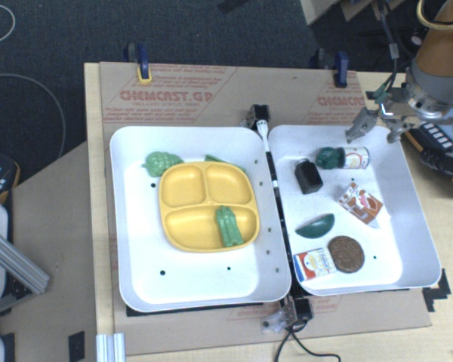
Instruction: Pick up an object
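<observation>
Nearest the camera, small red-and-white carton [315, 262] beside brown round disc [346, 253] in right bin [411, 202]; black block [308, 177], teal wedge [315, 225] there too. Jaws [378, 126] spread apart, empty, above bin's far edge near green-capped bottle [342, 157]

The right shallow white bin [408, 202] is crowded: a green-capped small bottle [341, 157] and a black block [308, 177] lie near its far end, a red-and-white packet [360, 204] and a dark green curved piece [315, 225] sit mid-bin, and a round brown disc [346, 253] touches a red-and-white carton [315, 263] at the near end, leaving bare floor mainly along the right wall. In the left shallow white bin [132, 225], a yellow divided plastic plate [189, 187] fills the middle, with a green leafy lump [162, 163] at its far-left corner and a green ridged piece [228, 226] in its near compartment. Open floor runs along that bin's left side and near end.
</observation>
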You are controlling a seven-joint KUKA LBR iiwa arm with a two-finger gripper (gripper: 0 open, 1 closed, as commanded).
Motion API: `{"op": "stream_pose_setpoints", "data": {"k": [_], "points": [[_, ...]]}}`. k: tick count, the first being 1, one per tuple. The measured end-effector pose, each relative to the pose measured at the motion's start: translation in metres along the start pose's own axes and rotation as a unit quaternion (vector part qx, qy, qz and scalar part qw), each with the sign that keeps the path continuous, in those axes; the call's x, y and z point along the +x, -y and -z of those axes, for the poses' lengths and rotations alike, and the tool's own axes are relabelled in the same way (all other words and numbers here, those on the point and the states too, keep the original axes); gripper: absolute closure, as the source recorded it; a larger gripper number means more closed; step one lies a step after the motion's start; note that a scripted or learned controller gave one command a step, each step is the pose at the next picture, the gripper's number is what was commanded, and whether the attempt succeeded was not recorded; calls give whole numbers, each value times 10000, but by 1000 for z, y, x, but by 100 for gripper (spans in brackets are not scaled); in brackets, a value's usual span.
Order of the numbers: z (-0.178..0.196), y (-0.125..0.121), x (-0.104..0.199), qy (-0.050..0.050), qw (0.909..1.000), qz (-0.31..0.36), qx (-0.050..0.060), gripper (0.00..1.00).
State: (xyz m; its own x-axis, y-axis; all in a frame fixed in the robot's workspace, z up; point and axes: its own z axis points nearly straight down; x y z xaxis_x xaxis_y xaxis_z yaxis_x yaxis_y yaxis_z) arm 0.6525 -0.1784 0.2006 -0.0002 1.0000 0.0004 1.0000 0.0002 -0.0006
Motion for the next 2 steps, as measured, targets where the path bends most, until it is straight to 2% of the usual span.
{"op": "stream_pose_setpoints", "data": {"k": [1,2], "points": [[11,-1,0,7,10000,7,-21,100],[15,44,60,-15,10000,21,18,100]]}}
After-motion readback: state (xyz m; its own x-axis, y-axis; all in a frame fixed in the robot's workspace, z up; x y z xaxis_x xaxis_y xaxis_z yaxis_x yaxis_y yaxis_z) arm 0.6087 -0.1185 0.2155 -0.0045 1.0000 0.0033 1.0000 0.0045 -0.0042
